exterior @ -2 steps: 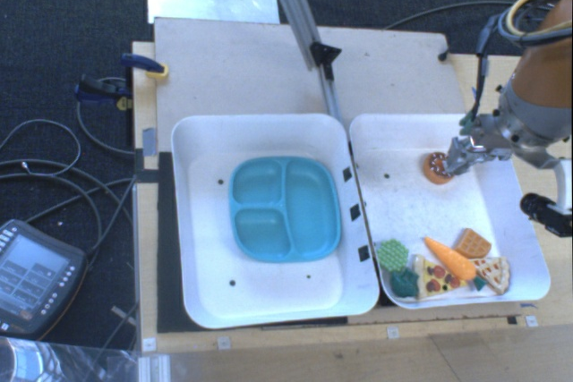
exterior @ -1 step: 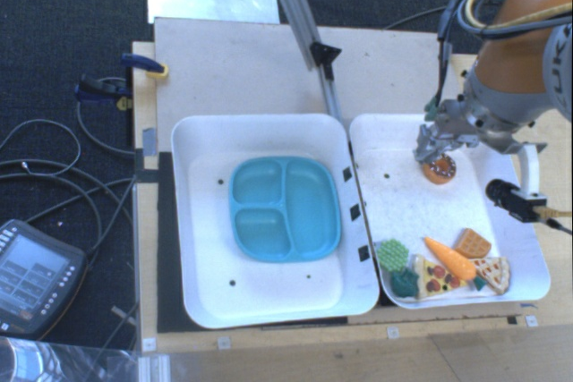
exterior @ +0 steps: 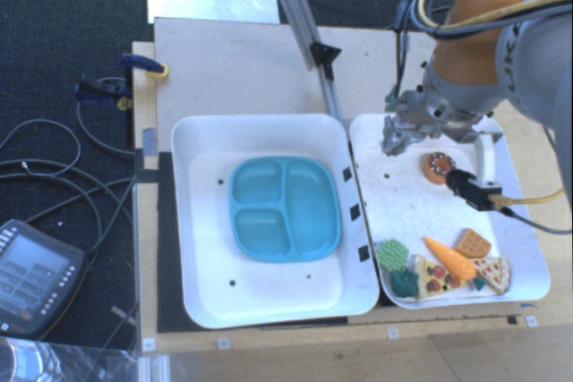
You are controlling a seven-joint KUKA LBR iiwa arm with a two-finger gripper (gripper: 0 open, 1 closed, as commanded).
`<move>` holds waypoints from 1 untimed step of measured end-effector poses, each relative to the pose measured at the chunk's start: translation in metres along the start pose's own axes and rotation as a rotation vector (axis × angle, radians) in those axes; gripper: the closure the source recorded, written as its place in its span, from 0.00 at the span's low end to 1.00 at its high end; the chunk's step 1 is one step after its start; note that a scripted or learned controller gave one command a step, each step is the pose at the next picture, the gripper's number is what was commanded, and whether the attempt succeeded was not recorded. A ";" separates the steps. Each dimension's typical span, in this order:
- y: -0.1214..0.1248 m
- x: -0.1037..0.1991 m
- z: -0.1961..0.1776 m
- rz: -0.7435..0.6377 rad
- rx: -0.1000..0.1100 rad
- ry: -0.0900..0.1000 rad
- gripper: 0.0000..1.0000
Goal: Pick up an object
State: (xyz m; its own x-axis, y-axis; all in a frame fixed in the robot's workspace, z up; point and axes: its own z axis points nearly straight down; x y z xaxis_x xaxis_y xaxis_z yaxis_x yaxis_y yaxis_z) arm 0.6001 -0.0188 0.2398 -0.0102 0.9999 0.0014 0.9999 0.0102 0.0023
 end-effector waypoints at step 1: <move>0.015 0.055 -0.003 -0.001 -0.001 0.001 1.00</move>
State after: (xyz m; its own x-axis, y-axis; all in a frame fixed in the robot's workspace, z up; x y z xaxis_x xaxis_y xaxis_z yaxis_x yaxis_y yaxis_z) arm 0.6142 0.0366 0.2432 -0.0117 0.9999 0.0026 0.9999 0.0117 0.0036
